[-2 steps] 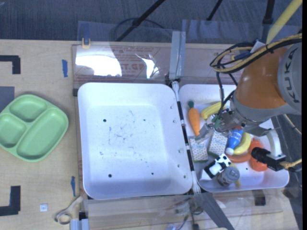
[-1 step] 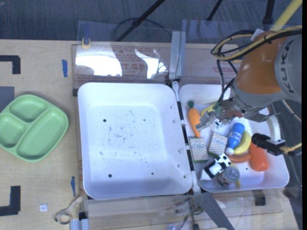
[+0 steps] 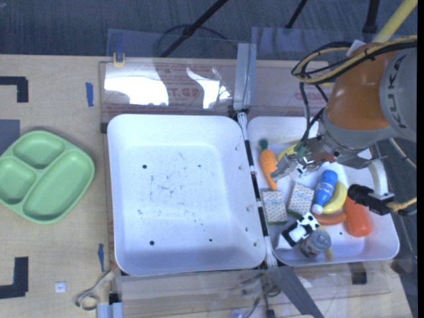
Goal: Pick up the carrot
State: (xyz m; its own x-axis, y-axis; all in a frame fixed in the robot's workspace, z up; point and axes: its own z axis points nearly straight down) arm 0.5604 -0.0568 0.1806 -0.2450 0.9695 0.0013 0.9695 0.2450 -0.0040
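Note:
The carrot [image 3: 267, 165] is a small orange piece with a green top, lying along the left wall of the right bin [image 3: 387, 244]. My gripper [image 3: 289, 167] hangs just right of it, low in the bin, with its metal fingers [image 3: 283, 169] spread beside the carrot. Nothing sits between them. The grey arm with its orange band [image 3: 361, 101] comes in from the upper right and hides the bin's far right corner.
In the right bin lie two tan speckled blocks [image 3: 273, 205], a blue and white bottle [image 3: 324, 189], a banana [image 3: 336, 201], an orange object [image 3: 358, 219], a black and white toy [image 3: 301, 228] and a grey lid [image 3: 317, 242]. A green divided plate [image 3: 44, 175] rests at far left.

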